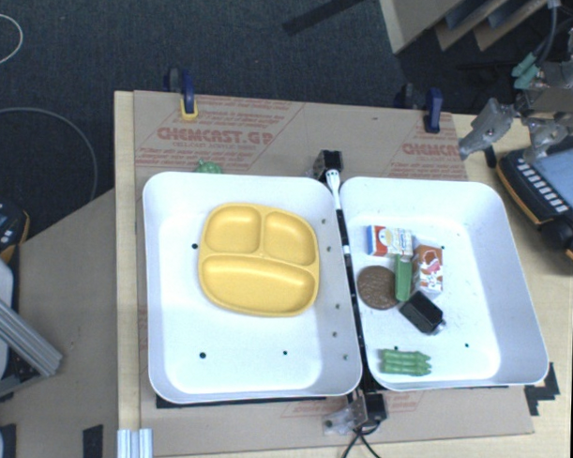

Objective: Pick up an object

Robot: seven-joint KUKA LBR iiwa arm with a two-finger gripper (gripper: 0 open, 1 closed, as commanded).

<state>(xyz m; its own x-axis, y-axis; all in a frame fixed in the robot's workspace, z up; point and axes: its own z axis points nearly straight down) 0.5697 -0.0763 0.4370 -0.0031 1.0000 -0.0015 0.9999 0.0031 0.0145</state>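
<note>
**Q:** Where's your gripper right now, and has it got anything?

**A:** Your gripper (479,132) is up over the far right corner of the bench, past the far edge of the right bin (509,297) and well apart from everything in it. Nothing is in its grip. Honestly can't tell from this angle whether it's open or closed, it's just a small grey shape up there.

**Q:** OK, so where's the stuff you could grab?

**A:** Mostly bunched in the middle of the right bin. There's a small carton (389,241) toward the far side, with a red and white packet (429,268) just beside it on the right. A brown disc (378,286) sits right in front of the carton, and a green stick (403,277) lies between the disc and the packet. A black block (421,313) is tilted, touching the near end of that cluster. The green pods (405,363) lie on their own near the bin's front edge. In the left bin (172,294) you've got a yellow plate (260,260) with three compartments, sitting flat around the middle, a bit toward the far side.
</note>
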